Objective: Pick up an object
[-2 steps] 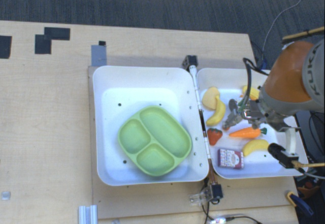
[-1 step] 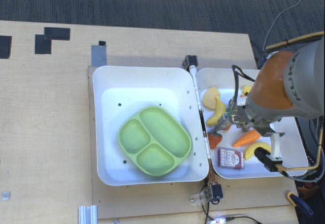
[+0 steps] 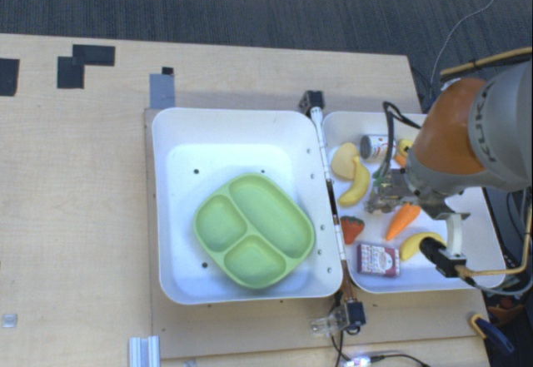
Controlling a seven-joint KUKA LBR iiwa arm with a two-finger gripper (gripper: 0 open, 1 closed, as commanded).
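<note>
Camera view from above showed the arm reaching over the right bin (image 3: 491,199), with the tool (image 3: 385,190) lowered among the items near that bin's left side. Whether the tool was released or clenched could not be told, since the wrist hid its tip. Nothing was seen lifted clear of the bin, so the pick was judged not yet done: closing on an item and raising it appeared to be left.

The likeliest target was taken to be the carrot (image 3: 402,220), which lay just beside the tool, on the bin floor. Its long axis ran on a diagonal, the thick end toward the upper right under the wrist and the narrow tip pointing to the lower left.

A banana (image 3: 356,186) lay just left of the tool, a strawberry (image 3: 352,229) below it and a small red box (image 3: 378,259) nearer the front wall. A green divided plate (image 3: 254,230) rested in the left bin (image 3: 166,190) on the worktop (image 3: 75,215).
</note>
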